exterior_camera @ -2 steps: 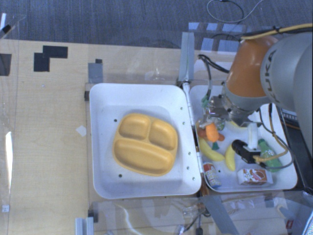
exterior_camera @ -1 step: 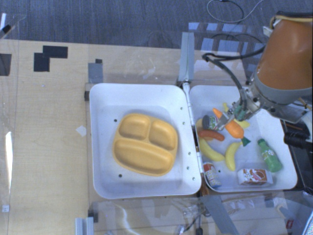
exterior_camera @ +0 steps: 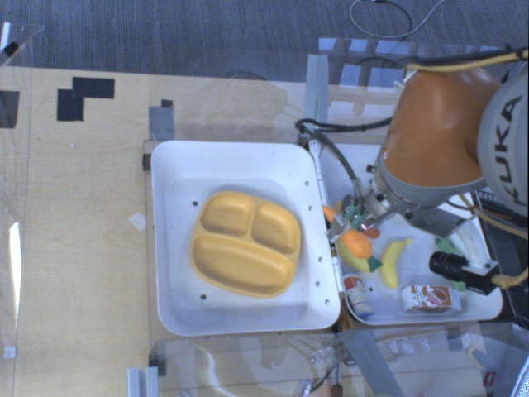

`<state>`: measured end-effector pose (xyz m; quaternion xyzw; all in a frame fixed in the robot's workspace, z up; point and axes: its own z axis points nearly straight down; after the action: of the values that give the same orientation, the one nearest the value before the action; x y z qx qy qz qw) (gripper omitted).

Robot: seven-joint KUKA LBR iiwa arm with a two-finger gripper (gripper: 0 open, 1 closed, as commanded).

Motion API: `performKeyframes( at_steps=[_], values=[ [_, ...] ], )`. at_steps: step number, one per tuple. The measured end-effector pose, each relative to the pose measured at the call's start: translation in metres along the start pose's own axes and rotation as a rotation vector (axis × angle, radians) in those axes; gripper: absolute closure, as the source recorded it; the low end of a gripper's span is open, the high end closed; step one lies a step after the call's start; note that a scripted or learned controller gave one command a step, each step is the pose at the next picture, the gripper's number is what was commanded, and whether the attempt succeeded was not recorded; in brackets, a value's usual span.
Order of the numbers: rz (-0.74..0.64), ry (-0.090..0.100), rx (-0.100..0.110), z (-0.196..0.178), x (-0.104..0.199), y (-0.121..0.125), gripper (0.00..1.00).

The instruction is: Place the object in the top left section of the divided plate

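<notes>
Hovering low over right bin (exterior_camera: 483, 304), gripper (exterior_camera: 357, 218) sits above orange toy (exterior_camera: 356, 244) beside banana (exterior_camera: 392, 260); jaws' state: cannot tell. Divided plate (exterior_camera: 245, 242) waits centre-left in left bin (exterior_camera: 173, 222), its upper-left section unfilled.

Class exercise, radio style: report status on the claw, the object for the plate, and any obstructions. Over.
Claw low over right bin, at orange fruit; grip unconfirmed. Divided plate sits in left bin. Banana and can crowd the fruit.
</notes>
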<state>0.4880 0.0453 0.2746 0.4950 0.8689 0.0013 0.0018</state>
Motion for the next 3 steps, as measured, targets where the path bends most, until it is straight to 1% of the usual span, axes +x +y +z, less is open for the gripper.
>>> performKeyframes(
  at_steps=[1,2,3],
  values=[
    [-0.229,-0.003,-0.004,-0.052,-0.024,0.071,1.0],
    [-0.15,0.0,0.0,0.039,-0.023,0.029,1.0],
    [-0.341,-0.003,-0.003,-0.028,-0.064,0.082,1.0]
  ],
)
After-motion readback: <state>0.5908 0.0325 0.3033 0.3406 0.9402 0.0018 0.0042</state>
